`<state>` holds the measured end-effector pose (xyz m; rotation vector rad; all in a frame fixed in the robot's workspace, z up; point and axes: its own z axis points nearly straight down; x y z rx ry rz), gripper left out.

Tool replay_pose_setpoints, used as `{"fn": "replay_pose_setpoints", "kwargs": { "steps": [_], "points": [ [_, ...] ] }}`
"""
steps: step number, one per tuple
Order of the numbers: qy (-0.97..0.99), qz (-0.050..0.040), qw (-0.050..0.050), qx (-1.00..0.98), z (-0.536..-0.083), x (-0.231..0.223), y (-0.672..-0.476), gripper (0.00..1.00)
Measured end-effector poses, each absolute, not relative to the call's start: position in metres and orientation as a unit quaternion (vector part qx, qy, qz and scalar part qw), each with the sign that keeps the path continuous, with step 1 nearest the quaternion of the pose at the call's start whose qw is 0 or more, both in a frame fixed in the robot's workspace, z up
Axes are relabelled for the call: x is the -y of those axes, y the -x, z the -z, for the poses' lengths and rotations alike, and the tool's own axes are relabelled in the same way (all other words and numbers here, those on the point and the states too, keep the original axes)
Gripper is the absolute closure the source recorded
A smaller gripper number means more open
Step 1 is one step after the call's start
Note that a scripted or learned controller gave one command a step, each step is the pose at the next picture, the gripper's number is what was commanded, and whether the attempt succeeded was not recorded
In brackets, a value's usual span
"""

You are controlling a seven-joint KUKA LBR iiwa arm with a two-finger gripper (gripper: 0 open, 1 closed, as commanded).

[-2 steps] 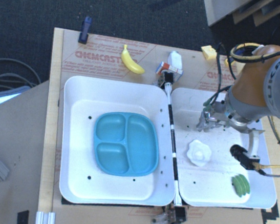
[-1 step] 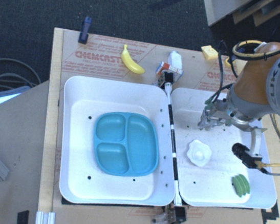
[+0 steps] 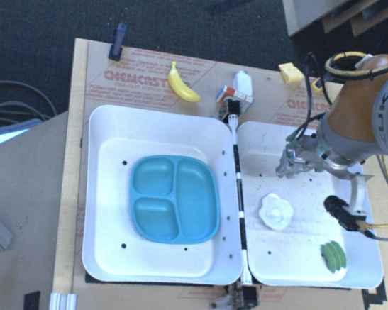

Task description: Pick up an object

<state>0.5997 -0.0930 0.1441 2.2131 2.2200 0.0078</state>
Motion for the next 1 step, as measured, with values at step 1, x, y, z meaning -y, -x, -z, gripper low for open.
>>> {"fn": "replay_pose_setpoints", "kwargs": {
  "steps": [1],
  "points": [
    [-0.706, -0.0030, 0.004, -0.708, -0.1540, 0.0927, -0.6002, 1.00]
  ]
}}
